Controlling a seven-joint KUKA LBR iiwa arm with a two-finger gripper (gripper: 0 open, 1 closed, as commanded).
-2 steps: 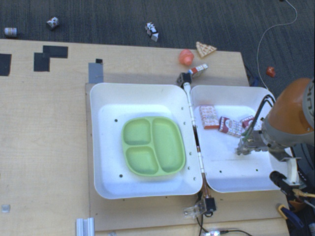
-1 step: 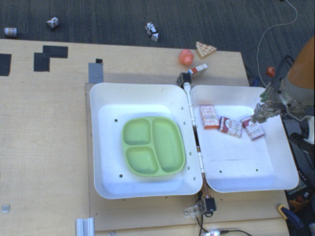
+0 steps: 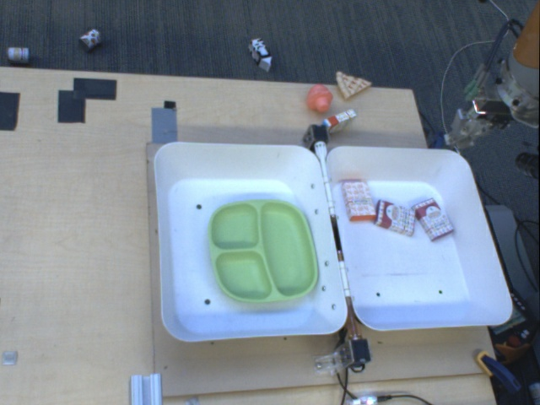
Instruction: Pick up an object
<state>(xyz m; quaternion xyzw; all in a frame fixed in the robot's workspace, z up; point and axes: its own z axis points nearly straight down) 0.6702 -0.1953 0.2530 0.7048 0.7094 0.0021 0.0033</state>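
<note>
Two shallow white bins are seen side by side on the bench, joined along a dark seam. The left bin (image 3: 173, 226) is largely taken up by one green divided plate (image 3: 263, 251) with three compartments, with bare white floor left around it up to the rim. In the right bin (image 3: 472, 268), three small packets are lined up near the far wall: a pale one with red print (image 3: 358, 201) nearest the seam, a dark red one (image 3: 395, 217) just beside it, and a red-and-white one (image 3: 433, 219) tilted at the end of the row. The near half of that bin's floor is left open up to the front rim. The arm (image 3: 519, 66) is seen at the far right edge, outside the bins and well apart from the packets. Whether the gripper is apart or together cannot be told.
</note>
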